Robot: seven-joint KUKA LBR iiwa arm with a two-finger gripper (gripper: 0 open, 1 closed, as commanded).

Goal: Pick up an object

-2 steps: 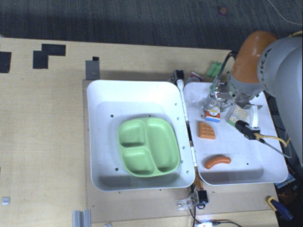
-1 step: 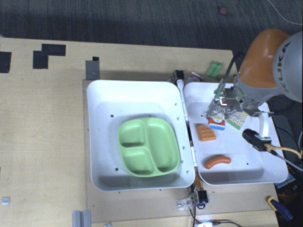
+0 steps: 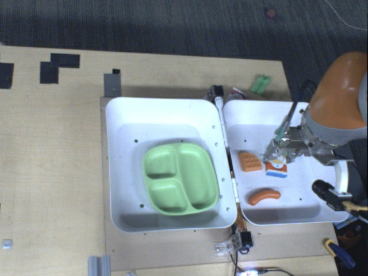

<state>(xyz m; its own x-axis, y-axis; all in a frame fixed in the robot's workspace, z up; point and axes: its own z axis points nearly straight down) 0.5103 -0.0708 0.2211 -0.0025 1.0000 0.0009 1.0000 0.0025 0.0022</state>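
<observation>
We see a green divided tray (image 3: 180,177) in the left bin (image 3: 123,154); in the right bin (image 3: 253,125) lie a waffle piece (image 3: 249,161), sausage (image 3: 264,196) and small carton (image 3: 276,168). Our gripper (image 3: 280,149) hovers over the carton; finger state unclear, nothing lifted yet

Right bin (image 3: 253,117): waffle (image 3: 249,161) at 9 o'clock, hot dog (image 3: 264,196) at 6, open floor toward 12. Green tray (image 3: 180,177) crowds left bin (image 3: 123,154).

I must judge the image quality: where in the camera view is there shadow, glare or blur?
Camera view: even, soft light; a faint shadow lies under the green tray in the left bin; no strong glare on the right bin; the tool and small objects look slightly blurred.
</observation>
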